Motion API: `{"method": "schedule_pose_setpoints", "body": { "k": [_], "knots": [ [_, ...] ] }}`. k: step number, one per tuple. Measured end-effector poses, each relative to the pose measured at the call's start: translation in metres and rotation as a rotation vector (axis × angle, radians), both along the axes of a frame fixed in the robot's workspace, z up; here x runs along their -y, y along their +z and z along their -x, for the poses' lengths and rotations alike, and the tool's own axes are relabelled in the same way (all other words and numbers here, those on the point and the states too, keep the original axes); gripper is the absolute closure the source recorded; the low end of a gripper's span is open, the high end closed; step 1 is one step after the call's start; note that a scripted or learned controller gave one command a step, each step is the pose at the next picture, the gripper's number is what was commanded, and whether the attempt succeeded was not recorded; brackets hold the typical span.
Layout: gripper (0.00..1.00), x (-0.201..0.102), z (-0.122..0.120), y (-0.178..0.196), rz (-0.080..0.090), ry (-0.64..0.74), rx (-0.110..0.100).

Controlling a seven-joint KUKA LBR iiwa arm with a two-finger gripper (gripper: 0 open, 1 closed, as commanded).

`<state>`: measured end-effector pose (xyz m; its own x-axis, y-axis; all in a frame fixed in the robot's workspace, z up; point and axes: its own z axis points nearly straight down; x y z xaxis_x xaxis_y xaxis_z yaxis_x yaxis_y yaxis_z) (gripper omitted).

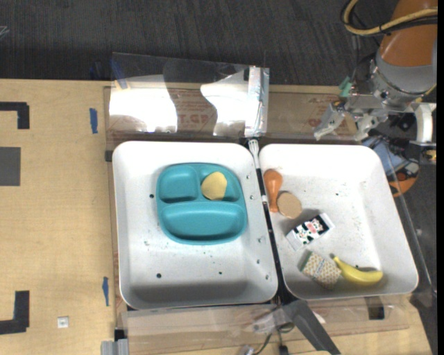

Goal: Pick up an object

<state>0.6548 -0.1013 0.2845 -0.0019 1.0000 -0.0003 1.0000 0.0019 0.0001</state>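
Observation:
My gripper [345, 129] hangs above the far rim of the right bin [388, 208], open, with nothing between its fingers. Low in that bin lie a yellow banana [358, 274] and a patterned pouch [320, 267], touching each other. A small black-and-white box [310, 230] sits near the middle. An orange carrot-shaped piece [272, 182] and a tan round disc [289, 204] rest by the bin's left wall. All of these lie well to the front and left of the gripper.
The left bin [139, 263] holds a teal divided plate [201, 218] with a yellow round item [214, 185] in its upper right compartment. A clear plastic sheet [187, 97] lies behind the bins. Cables [361, 21] hang at the top right.

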Motion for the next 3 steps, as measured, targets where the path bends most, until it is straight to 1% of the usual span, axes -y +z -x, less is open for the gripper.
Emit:
{"method": "schedule_pose_setpoints", "body": {
  "k": [1, 2, 3],
  "knots": [
    [0.0, -0.064, -0.01, -0.106, -0.003, 0.092, -0.011],
    [0.0, 0.023, 0.012, -0.183, 0.0, 0.425, -0.005],
    [0.0, 0.005, -0.008, -0.197, -0.003, 0.599, -0.019]
  ]
}}
